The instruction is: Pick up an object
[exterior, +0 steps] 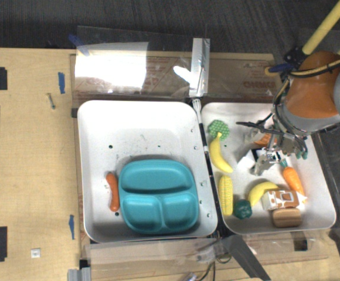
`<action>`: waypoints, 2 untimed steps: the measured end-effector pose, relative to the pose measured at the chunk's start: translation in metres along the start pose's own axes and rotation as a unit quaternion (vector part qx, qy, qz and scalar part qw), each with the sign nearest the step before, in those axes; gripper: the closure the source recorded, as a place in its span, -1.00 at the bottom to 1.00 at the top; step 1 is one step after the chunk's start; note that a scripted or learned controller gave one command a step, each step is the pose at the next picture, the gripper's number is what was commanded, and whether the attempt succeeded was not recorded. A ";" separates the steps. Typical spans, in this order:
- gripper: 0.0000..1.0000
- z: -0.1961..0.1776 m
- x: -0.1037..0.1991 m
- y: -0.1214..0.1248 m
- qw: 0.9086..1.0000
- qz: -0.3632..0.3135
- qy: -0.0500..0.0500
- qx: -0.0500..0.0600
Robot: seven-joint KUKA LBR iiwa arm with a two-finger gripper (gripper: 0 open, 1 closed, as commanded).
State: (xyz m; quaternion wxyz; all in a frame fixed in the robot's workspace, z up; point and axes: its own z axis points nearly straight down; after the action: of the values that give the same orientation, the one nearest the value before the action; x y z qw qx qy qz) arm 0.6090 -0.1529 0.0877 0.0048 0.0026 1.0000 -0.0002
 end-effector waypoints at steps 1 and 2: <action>-1.00 -0.019 0.072 -0.039 0.997 -0.079 0.002 0.000; -1.00 -0.006 0.094 -0.037 0.999 -0.035 -0.007 0.001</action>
State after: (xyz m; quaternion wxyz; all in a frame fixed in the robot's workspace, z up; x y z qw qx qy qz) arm 0.5144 -0.1895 0.0928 0.0117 -0.0328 0.9994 -0.0018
